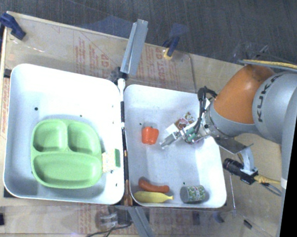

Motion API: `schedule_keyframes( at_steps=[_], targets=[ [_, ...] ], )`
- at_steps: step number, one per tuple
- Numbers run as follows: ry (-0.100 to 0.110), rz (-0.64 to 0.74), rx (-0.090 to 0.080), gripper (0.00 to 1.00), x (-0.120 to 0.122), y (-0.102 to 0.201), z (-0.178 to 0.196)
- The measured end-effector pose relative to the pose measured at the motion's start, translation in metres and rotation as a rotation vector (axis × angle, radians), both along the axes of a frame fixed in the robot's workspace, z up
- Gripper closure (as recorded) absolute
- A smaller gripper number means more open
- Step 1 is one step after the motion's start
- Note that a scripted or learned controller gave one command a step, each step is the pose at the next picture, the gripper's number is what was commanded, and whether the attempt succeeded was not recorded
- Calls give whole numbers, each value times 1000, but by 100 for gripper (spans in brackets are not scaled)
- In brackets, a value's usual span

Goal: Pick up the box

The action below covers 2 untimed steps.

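Pincer [170, 139] low in the right bin [215, 172], reaching for the box [184, 121].

The small printed box lies near the bin's upper middle, just beside the arm's wrist; its long axis seems to run diagonally, upper right to lower left, though it is too small to be sure. Whether the pincer is wide or narrow I cannot tell, and nothing shows between its tips. This looks like the approach step; next it must centre over the box, not the orange cup [149, 135] nearby.
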<state>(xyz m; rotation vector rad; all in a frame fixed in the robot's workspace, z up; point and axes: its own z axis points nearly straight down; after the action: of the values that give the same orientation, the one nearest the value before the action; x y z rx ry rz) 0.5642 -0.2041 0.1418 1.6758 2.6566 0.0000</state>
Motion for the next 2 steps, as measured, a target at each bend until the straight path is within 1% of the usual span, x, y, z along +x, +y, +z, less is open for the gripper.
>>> schedule_keyframes(
  at_steps=[1,2],
  targets=[
    [0,-17,0,0,29,-7,79],
    [3,335,0,0,-15,45,83]
  ],
)
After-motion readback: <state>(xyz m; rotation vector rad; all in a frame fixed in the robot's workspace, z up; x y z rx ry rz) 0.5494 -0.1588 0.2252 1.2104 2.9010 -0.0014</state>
